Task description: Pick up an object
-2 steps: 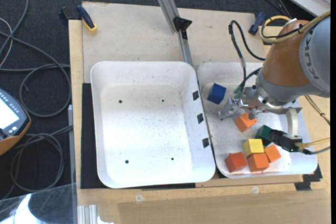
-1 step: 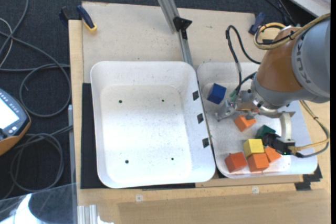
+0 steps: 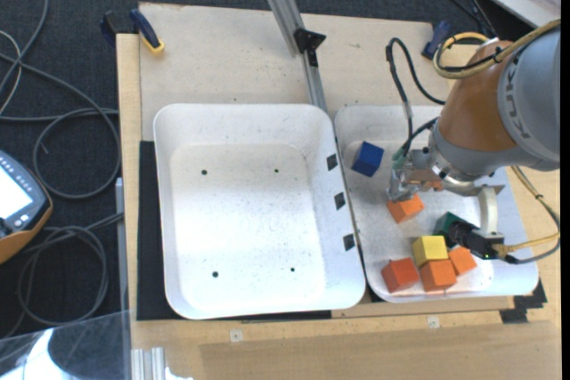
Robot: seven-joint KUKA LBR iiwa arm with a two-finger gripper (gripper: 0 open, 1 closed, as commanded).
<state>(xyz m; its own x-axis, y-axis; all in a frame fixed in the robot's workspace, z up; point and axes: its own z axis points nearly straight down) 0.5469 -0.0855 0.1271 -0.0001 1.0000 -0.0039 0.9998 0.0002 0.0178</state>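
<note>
Two white bins sit side by side on the bench; the left bin carries only dark specks, while the right bin holds the blocks. A blue cube lies toward that bin's far left part. Along its near edge cluster an orange block, a yellow cube resting on another orange block, and a third orange piece, with a green object just behind them. The gripper hangs over the middle of the right bin, its tip right at a small orange cube. How wide its jaws stand cannot be told, nor whether they grip that cube.
</note>
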